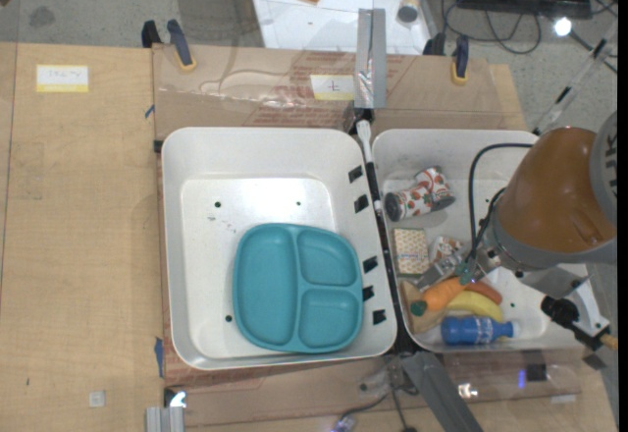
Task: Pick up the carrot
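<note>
Your carrot lies in the right bin, down toward the 7 o'clock corner of it, with its leafy green end pointing toward 8 o'clock and its orange body running up toward 2 o'clock. Judge it as a light, rigid toy piece with a smooth, probably slippery skin and a taper, so take it across the thick middle of the body rather than at the narrow tip or the green end, where it would likely squirt out. It is crowded: the banana touches or nearly touches it at 4 o'clock, the blue bottle lies just beside both at 6 o'clock, a waffle-patterned piece sits close at 11 o'clock, and a small patterned cup lies on its side farther off at 12 o'clock. The bin's dividing wall stands near at 9 o'clock, leaving little room on that side. The arm hangs over the right half of this bin, and the tool reaches in just beside the carrot's upper end; you cannot tell how its jaws stand, and nothing shows between them. The left bin on the desk carries a teal divided plate, well apart from all this.
</note>
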You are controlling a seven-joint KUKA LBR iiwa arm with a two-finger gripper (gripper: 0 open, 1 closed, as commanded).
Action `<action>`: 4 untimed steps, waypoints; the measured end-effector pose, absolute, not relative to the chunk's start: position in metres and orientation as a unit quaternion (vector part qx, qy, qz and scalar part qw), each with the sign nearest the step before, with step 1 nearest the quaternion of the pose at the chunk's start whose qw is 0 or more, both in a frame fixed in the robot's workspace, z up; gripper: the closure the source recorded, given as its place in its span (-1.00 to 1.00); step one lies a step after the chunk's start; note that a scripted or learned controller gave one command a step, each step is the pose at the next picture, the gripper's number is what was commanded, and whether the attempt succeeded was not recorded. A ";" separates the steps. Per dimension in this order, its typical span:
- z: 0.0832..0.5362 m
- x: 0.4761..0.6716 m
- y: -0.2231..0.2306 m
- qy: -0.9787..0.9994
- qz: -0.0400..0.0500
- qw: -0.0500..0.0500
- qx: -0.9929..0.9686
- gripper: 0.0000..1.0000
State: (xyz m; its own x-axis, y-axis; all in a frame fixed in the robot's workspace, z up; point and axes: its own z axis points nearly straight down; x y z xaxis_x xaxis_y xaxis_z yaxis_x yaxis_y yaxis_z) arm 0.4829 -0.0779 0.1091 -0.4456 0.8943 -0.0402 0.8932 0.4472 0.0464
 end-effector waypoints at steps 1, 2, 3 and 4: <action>0.109 0.483 -0.076 0.903 0.003 0.028 0.429 -1.00; 0.126 0.491 -0.081 0.900 0.006 0.043 0.433 1.00; 0.124 0.490 -0.080 0.901 0.006 0.041 0.432 -1.00; 0.099 0.475 -0.069 0.902 0.003 0.016 0.432 -1.00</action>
State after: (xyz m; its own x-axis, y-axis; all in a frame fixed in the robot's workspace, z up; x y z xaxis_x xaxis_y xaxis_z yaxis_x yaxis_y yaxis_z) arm 0.4752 -0.0693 0.0994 -0.6263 0.7792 -0.0254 0.7790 0.6267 0.0195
